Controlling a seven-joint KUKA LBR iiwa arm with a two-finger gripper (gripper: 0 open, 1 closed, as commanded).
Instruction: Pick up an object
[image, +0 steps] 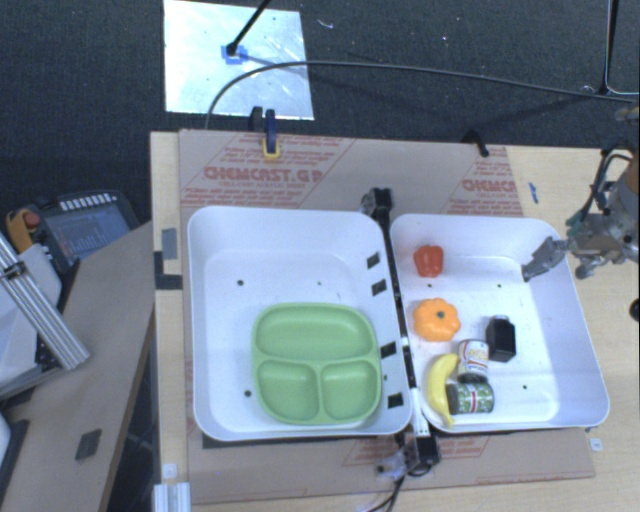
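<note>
Two shallow white bins are seen side by side on the bench. The right bin is taken as the landmark.

Inside the right bin, five objects are noted. A red pepper lies near the bin's far left corner. An orange pumpkin-shaped object is placed just nearer the camera than the pepper, along the bin's left side. A black block stands to the right of the pumpkin, towards the bin's middle. A small white and red container is found just beside the block, on its near left. A yellow banana lies by the bin's near left corner, and a green-labelled can rests on its side touching the banana's right flank.

The left bin adjoins the right bin's left wall. A green divided plate is held in its near half.

The gripper is seen above the right bin's far right rim, well apart from all objects. Nothing is seen between its fingers. Whether the jaws are spread or pressed together cannot be told.
</note>
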